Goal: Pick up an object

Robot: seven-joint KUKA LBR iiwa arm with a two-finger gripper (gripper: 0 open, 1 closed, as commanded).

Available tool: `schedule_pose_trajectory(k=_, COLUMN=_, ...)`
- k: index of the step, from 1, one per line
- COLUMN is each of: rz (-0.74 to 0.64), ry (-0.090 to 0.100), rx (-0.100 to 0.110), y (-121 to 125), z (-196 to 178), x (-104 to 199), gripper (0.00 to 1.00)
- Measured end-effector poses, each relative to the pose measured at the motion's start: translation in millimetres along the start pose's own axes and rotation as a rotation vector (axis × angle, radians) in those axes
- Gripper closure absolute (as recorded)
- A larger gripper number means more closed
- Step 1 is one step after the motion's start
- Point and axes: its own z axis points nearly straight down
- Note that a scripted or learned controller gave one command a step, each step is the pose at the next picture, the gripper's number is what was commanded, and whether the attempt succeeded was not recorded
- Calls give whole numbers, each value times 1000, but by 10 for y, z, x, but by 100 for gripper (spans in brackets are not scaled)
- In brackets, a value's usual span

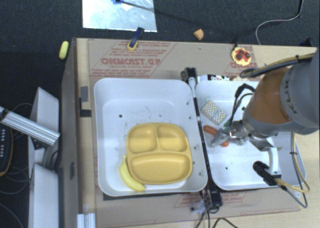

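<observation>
Orange tool [212,131] beside jaws

Two bins [107,122], one tray [159,153], one banana [129,178]

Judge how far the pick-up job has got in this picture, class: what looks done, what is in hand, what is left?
Done: the arm has reached into the right bin, and its gripper sits low beside an orange object near the patterned packet. In hand: nothing visibly lies between the fingers. Left: a secure grasp and a lift. The yellow tray and banana lie in the left bin.
</observation>
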Motion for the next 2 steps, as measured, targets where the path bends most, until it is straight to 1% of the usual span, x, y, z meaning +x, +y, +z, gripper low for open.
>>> schedule_pose_trajectory(k=1, rz=-2, ry=0, rx=-1, y=248, z=-4, x=63, gripper=0)
schedule_pose_trajectory(k=2, rz=-2, ry=0, rx=-2, y=255, z=-108, x=61, gripper=100)
